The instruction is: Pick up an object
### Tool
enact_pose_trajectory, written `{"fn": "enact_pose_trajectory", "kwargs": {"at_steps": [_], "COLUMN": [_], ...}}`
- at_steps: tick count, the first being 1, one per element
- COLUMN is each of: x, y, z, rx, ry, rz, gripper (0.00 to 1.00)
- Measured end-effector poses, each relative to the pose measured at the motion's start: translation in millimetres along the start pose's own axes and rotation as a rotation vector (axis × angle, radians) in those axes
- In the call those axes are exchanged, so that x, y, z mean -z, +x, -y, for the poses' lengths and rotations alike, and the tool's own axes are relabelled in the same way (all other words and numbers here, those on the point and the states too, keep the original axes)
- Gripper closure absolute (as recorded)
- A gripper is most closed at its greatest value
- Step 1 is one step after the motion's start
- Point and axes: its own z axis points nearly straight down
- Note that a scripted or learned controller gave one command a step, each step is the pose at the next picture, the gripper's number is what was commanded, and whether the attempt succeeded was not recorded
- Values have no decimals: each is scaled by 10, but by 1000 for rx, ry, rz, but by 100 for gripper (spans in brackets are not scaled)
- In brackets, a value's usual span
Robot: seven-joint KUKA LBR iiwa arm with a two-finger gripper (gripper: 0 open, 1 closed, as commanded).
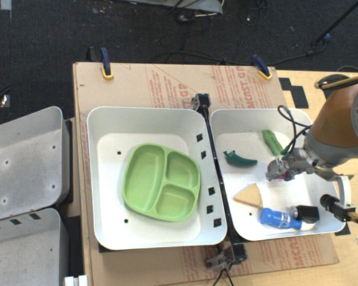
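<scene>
**Arm low over the right bin, small objects scattered around it**

A light green plastic divided tray (pixel 161 182) with three compartments lies in the middle of the left white bin (pixel 101 130). A black divider strip (pixel 213 165) runs between that bin and the right white bin (pixel 238 119).

Taking the green tray as the landmark, everything else lies to its right. Nearest, just past the divider, is a dark green curved pepper-shaped toy (pixel 240 158). Below it lies a tan wedge-shaped block (pixel 249 195), and further right and lower a blue bottle-like object (pixel 279 218) lies on its side, with a small black block (pixel 307 213) at its right end. A light green stick-shaped piece (pixel 272 141) lies tilted near the bin's upper part.

The gripper (pixel 280 170) hangs low between the green stick and the tan wedge, well apart from the tray; whether its fingers are open or closed cannot be told, and nothing is visibly between them.

The bins rest on a brown cardboard-covered bench (pixel 155 85) held by yellow-tipped clamps (pixel 106 64). Dark carpet with cables surrounds it.
</scene>
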Motion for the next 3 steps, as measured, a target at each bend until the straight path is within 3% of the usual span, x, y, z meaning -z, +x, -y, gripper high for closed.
{"fn": "enact_pose_trajectory", "kwargs": {"at_steps": [3], "x": [1461], "y": [-43], "z": [48], "rx": [4], "ry": [-5], "rz": [2], "gripper": [100]}}
